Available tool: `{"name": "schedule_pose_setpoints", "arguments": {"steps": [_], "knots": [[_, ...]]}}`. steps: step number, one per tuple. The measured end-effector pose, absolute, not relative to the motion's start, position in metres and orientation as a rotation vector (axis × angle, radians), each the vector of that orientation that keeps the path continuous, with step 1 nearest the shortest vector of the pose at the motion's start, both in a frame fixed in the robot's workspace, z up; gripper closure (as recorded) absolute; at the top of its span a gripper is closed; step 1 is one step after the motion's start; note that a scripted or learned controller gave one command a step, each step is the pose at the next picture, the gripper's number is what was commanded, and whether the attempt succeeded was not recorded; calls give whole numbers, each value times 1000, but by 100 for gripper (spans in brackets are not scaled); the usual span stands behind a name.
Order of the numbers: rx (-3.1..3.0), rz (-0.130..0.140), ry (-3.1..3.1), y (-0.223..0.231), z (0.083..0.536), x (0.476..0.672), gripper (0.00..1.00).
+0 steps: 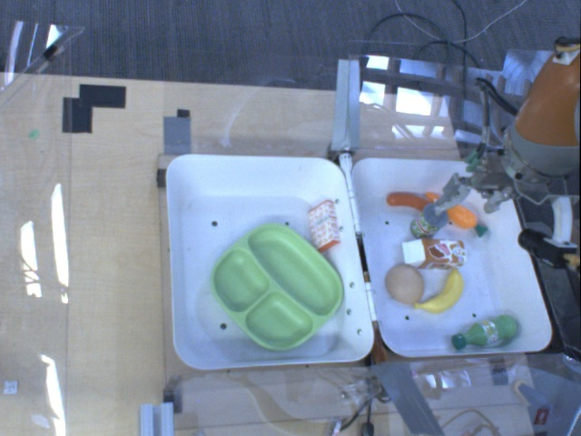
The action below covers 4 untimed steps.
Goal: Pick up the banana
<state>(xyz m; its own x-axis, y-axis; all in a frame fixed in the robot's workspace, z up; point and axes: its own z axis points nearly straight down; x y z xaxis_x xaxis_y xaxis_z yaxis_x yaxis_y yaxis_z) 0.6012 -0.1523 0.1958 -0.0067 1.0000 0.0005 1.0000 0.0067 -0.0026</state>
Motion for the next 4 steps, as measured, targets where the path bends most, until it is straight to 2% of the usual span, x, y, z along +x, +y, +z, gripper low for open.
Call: {"name": "schedule_pose_setpoints", "arguments": {"steps": [1,2,3,4], "knots": [[-1955,-21,-2482,-181,116,554,0],[-1780,-45,-2678,-177,112,520,0],[-2054,-45,-2435,-206,110,552,0],[-1889,-39,-2601,-165,111,522,0]]}}
